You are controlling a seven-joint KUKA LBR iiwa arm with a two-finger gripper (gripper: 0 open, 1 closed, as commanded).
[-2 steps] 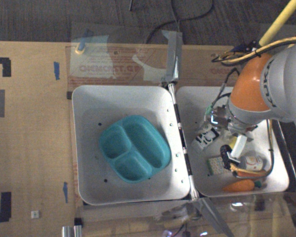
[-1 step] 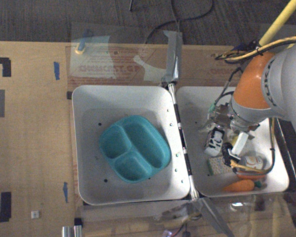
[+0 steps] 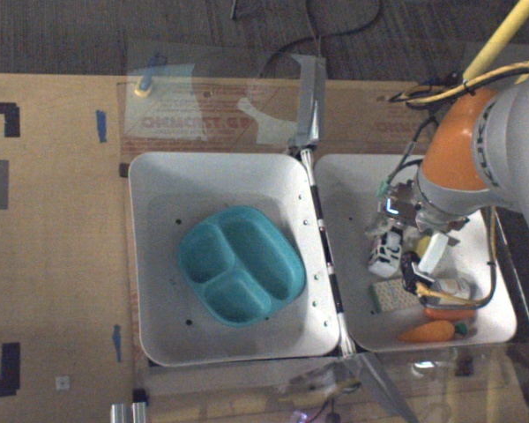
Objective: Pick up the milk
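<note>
The milk is a small white carton with black cow spots, lying in the right bin near its middle. My gripper hangs low over the bin, just to the right of the carton and very close to it or touching it. The grey arm with its orange band comes in from the upper right and hides part of the bin's right side. I cannot see whether the carton sits between the gripper's parts.
Below the gripper in the right bin lie a speckled square pad, a white can and an orange carrot. The left bin holds a teal divided plate. A rail separates the bins.
</note>
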